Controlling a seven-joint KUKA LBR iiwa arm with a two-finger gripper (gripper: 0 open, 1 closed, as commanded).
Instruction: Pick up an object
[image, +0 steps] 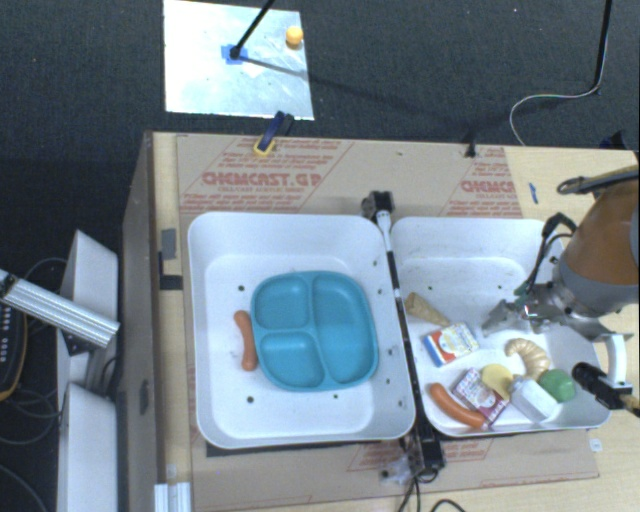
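You are working over the right bin (470, 245), where the arm (600, 255) is reaching in from the right edge of the tabletop (330, 165). The end effector (520, 312) is hanging above the bin's middle, near its right wall. Whether it is open or closed cannot be told at this slant, and nothing is showing in its grasp.

The candidates are all lying along the right bin's near edge. A croissant (527, 352) is sitting closest, just below the end effector. A yellow piece (497, 378) is resting on a patterned packet (479, 394), touching a white block (533, 400) and a green piece (559, 386). A red sausage (457, 406) is lying at the near-left corner. A blue and red carton (449, 343) and a tan wedge (424, 309) are lying nearer the dividing wall.

The left bin (215, 250) is holding a blue divided plate (313, 330) with a second sausage (245, 340) just beside it.

In my judgement, the approach is not yet finished. You are best served by taking the croissant: it is standing slightly apart from the packed cluster. Centre over its middle, span its narrow width, and descend straight. Avoid the cluster, where neighbours are touching and one could be dragged along.
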